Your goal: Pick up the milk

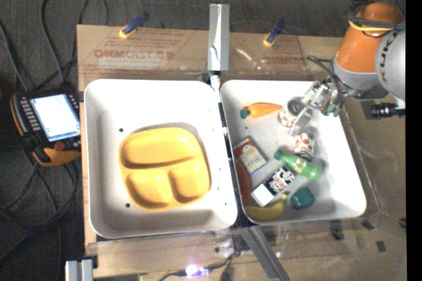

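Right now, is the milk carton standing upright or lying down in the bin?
Lying down. The milk carton shows its long cow-patterned side facing up, tilted diagonally in the right bin.

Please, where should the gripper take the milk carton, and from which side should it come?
Probably across the milk carton's long flat sides at mid-body, coming from above. It lies flat and slanted, with the green bottle and banana close by its ends.
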Controlling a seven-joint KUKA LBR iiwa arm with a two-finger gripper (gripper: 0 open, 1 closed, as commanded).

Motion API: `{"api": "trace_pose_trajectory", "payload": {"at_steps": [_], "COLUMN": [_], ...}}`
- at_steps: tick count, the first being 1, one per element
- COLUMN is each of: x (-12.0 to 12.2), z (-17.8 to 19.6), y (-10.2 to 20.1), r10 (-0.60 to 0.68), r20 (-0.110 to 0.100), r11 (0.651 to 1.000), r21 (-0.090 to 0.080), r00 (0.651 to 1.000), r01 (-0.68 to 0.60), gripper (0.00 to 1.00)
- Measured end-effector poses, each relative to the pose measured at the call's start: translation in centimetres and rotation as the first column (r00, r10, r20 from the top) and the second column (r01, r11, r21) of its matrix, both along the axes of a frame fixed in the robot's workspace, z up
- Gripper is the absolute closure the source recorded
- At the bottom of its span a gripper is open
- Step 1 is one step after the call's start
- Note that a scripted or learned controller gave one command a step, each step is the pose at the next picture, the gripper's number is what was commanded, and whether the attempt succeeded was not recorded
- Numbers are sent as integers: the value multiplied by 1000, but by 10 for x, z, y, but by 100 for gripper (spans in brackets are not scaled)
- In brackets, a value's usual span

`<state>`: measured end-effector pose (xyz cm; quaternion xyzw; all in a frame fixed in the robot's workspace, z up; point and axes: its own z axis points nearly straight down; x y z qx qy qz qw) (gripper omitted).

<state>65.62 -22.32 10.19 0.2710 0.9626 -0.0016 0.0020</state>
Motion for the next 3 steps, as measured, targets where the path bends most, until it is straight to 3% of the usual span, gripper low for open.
{"api": "trace_pose_trajectory", "payload": {"at_steps": [1,2,3], "x": [0,-2,0], "z": [101,-7,4], "y": [54,17,18], "r10": [83,298,297], "r20": [2,1,7], "r11": [997,955,955], "r21": [1,1,1], "r00": [997,955,955], "r01": [-83,-298,-297], "gripper": [0,0,100]}}
